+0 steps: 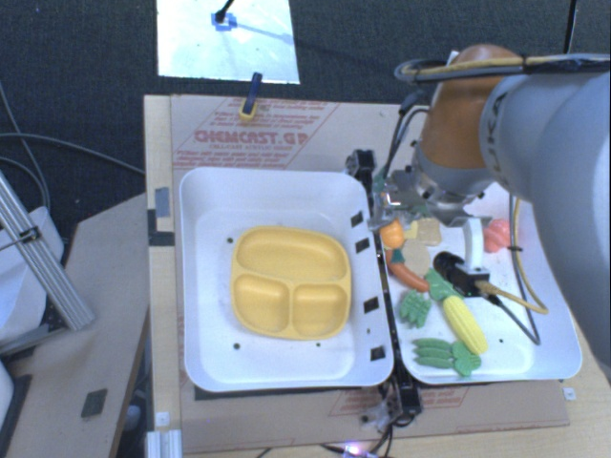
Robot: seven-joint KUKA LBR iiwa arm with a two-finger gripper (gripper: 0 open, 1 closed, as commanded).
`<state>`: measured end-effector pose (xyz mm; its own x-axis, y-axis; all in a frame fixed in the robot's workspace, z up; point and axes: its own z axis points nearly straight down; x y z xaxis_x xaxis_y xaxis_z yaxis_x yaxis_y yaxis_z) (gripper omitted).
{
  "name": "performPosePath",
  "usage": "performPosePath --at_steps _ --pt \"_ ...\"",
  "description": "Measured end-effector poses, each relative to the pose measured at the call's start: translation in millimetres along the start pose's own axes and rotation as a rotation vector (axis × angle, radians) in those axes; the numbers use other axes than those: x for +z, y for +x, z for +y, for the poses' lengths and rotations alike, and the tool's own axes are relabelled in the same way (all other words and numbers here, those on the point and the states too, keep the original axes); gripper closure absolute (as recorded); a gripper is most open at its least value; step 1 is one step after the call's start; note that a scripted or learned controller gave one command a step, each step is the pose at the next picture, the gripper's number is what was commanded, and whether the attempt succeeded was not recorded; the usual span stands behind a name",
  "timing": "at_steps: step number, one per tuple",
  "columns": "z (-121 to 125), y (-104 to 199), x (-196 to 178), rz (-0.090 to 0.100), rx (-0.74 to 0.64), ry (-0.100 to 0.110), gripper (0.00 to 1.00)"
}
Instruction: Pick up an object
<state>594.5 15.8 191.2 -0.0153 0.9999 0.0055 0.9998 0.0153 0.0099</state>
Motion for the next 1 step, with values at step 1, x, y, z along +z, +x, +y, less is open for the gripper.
performPosePath --at_steps 1 --pt "-4.8 -58.1 -36.6 -0.008 0.018 0.005 1.00"
